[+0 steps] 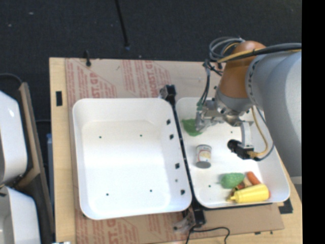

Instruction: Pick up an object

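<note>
My gripper (199,123) reaches down into the right bin (264,159) at its back left corner, directly over a light green object (190,127). The gripper's body partly hides that object. A small grey and white cylinder (203,156) stands in the middle of the right bin. At the bin's front lie a darker green lump (232,180), a small orange piece (252,177) and a yellow bottle-shaped object (251,194).
The left bin (122,156) lies beside the right one, with a black divider rail (176,136) between them. Both rest on a cardboard sheet (111,80). The arm's grey bulk (279,95) and cables overhang the right bin's back right side.
</note>
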`<state>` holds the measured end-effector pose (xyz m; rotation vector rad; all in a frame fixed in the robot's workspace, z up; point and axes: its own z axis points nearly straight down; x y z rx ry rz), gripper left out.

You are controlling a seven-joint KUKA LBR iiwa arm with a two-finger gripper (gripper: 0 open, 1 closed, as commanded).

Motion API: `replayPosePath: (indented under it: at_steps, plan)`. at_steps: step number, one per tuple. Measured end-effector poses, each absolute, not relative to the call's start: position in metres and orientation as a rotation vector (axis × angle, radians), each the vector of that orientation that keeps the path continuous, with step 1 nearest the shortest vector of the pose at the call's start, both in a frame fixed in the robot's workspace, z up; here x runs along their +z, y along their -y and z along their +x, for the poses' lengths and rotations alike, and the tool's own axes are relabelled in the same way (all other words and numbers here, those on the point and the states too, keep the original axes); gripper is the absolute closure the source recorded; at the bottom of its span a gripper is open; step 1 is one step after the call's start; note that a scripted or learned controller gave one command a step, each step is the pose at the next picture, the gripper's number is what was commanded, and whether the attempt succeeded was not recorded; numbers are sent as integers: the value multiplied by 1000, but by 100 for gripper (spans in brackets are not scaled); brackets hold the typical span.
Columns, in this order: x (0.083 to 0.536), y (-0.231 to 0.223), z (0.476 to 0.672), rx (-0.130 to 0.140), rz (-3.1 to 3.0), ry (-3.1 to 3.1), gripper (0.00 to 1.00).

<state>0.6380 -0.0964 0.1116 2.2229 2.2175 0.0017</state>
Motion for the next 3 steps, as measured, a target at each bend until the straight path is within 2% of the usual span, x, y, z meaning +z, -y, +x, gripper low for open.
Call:
replayPosePath:
  at_steps: [1,2,3]
  plan:
    - [111,96,638,1,2223,-2218,0]
    - [122,97,638,3,2224,-2215,100]
    - [121,97,638,2,2225,-2215,0]
